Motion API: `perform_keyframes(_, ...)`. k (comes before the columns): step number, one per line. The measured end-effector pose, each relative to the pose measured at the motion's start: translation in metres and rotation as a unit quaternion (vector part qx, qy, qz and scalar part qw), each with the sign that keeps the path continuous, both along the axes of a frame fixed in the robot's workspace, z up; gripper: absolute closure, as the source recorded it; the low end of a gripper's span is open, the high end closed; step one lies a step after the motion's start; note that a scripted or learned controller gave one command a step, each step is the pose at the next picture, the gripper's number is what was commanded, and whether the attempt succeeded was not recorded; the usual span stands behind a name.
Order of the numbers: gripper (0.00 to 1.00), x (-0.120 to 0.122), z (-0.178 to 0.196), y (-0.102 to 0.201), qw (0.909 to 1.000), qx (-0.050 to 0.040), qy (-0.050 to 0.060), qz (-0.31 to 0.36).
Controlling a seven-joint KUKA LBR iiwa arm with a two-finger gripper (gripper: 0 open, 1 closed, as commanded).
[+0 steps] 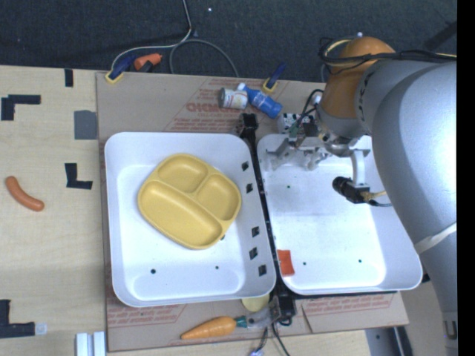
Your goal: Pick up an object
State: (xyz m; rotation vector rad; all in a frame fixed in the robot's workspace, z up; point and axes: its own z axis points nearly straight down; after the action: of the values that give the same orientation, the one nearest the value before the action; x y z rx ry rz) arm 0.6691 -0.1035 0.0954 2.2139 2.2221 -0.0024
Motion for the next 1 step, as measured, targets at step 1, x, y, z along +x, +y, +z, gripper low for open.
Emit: perform_keyframes(1,0.00,-0.0114,-0.0105,0.0071,1.0000,0.0003,0.000,-0.001)
